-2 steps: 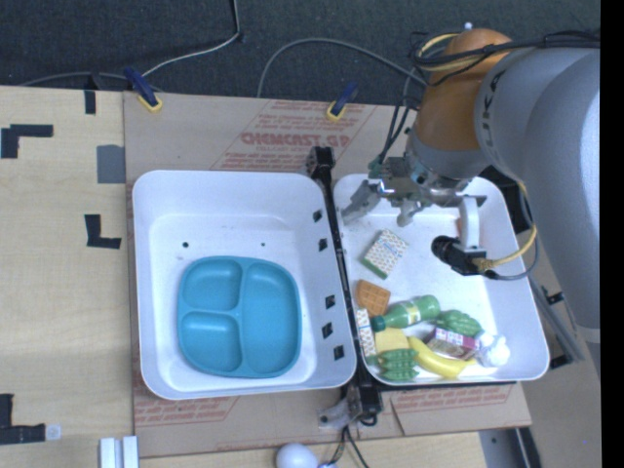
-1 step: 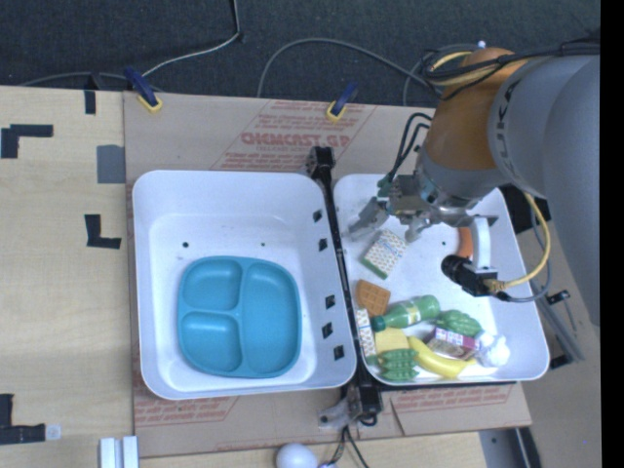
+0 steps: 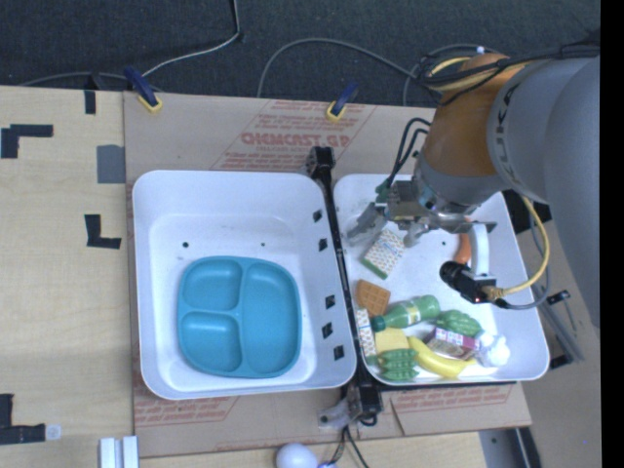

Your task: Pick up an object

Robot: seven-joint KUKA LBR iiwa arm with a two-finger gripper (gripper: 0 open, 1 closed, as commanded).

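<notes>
My gripper (image 3: 392, 226) hangs low over the back left part of the right bin (image 3: 522, 331), its two dark fingers spread open. Just below and between them lies a small white and green packet (image 3: 383, 252), flat on the bin floor, with no finger pressing on it. The grey arm with its orange band (image 3: 470, 135) comes in from the right and covers the bin's back right part.
Toward the right bin's front lie a tan cracker (image 3: 371, 294), a green bottle (image 3: 409, 312), a yellow banana (image 3: 439, 361), a yellow block (image 3: 390, 340) and a green toy (image 3: 397, 364). An orange carrot (image 3: 466, 249) lies by the arm. A blue divided plate (image 3: 239, 317) sits in the left bin (image 3: 156, 213).
</notes>
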